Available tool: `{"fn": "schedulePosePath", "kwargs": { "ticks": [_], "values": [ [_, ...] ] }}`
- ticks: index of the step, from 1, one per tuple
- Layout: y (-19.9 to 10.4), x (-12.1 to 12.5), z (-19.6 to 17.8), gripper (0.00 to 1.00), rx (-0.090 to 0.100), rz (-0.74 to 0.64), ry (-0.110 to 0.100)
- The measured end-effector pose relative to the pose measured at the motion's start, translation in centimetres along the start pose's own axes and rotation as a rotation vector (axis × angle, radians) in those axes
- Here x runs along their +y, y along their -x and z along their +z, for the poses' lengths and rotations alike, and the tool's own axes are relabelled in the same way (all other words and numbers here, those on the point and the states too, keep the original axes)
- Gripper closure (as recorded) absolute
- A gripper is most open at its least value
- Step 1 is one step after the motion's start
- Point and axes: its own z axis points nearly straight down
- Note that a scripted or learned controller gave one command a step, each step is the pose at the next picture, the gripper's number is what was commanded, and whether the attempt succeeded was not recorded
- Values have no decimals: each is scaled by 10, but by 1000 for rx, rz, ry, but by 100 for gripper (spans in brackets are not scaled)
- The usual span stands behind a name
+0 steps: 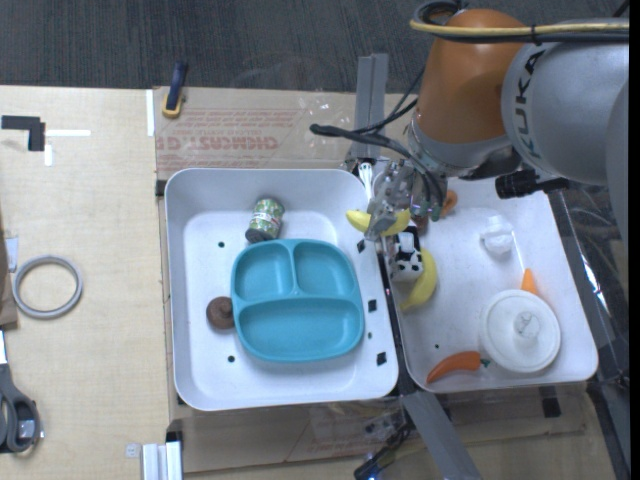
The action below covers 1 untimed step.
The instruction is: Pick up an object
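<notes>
Grey KUKA arm with the orange band [470,63] reaches in from the right; claw [388,216] hangs over the divide between the two bins, at the far end. A yellow curved object [362,220] sits right at the fingertips, but I cannot tell whether the claw is clenched on it or released; cables and the wrist clutter that spot.

Left shallow white plastic bin [190,298]:
- teal three-compartment plastic plate [297,300], centre, flat
- small green-labelled can [265,218] lying on its side just beyond the plate's far edge
- small brown round object [219,312] touching the plate's left side

Right shallow white plastic bin [560,268]:
- yellow toy banana [424,282] near the left wall
- small black-and-white cow-pattern toy [405,250] just beside the banana, on its far side
- white round lidded container [521,330], near right
- orange toy carrot [455,365] at the near edge
- small orange wedge [529,282] just beyond the lidded container
- small white object [497,239] toward the far right

On the wooden tabletop [80,198] left of the bins: grey tape ring [45,286], scissors [18,418] at the near-left edge.
</notes>
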Motion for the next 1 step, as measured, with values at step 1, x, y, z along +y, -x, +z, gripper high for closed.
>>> {"fn": "schedulePosePath", "kwargs": {
  "ticks": [1],
  "values": [
    [5,-75,-105,100,-2,87,0]
  ]
}}
